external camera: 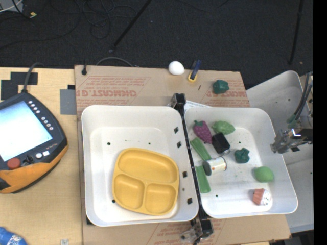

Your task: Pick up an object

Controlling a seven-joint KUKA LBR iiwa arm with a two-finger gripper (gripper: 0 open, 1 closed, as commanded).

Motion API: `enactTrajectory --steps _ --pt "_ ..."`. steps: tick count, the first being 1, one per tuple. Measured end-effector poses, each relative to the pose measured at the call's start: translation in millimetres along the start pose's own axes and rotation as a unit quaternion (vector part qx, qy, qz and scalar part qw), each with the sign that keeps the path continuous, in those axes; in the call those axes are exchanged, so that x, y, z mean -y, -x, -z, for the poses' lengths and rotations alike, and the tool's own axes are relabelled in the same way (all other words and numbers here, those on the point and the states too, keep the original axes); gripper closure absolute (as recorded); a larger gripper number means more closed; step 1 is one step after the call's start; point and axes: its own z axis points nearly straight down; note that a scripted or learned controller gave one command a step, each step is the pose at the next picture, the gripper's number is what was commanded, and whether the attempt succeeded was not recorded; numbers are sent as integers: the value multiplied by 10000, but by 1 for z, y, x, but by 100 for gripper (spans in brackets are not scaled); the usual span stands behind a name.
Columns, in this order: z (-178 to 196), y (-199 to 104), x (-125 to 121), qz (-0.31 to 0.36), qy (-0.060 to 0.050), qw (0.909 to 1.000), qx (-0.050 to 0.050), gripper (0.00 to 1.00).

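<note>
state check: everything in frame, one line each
yellow tray: flat in left bin, compartments bare
can: on its side, right bin
grapes: lying in right bin, by the divider
strawberry: lying near the right bin's front
egg: on cardboard, outside the bins
pendant: screen lit
gripper: beside right bin, holding nothing visible

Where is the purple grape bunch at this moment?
The purple grape bunch lies in the right bin, near its upper left corner, beside the black block.
</note>
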Motion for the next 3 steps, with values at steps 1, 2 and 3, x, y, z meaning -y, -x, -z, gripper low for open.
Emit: enactTrajectory --steps 1,2,3 --pt "9 2 1 8 -7 10000 -4 100" --pt "18 3 1 18 -15 10000 -8 100" --pt "28 5 1 33 -21 10000 -11 100"
